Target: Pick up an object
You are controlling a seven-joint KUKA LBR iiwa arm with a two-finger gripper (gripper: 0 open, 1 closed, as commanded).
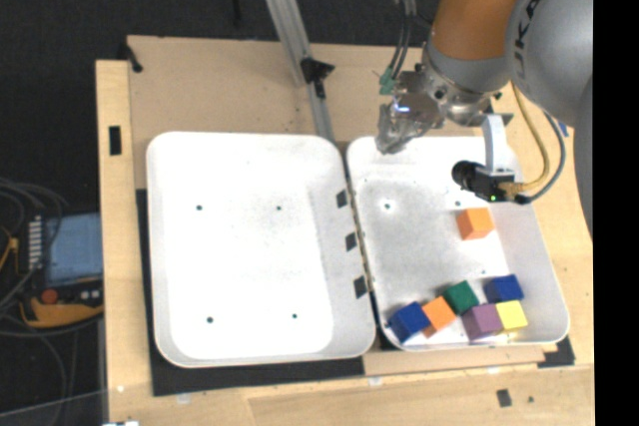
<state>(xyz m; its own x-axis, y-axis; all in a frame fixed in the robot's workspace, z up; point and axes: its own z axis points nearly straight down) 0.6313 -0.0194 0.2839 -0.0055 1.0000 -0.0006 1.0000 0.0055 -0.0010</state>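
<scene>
Here the counter (240, 75) carries two white bins side by side; the left bin (250, 244) and the right bin (399, 244), which has all the blocks. Most have gathered along its near edge: a blue cube (408, 319), an orange cube (438, 312), a green one (460, 296), a purple one (483, 319), a yellow one (512, 315) and a second blue (503, 288). One orange block (475, 222) lies apart and looks easiest to reach. My gripper (397, 130) hovers over the bin's far corner, holding nothing; whether it is spread or closed I cannot tell.
</scene>
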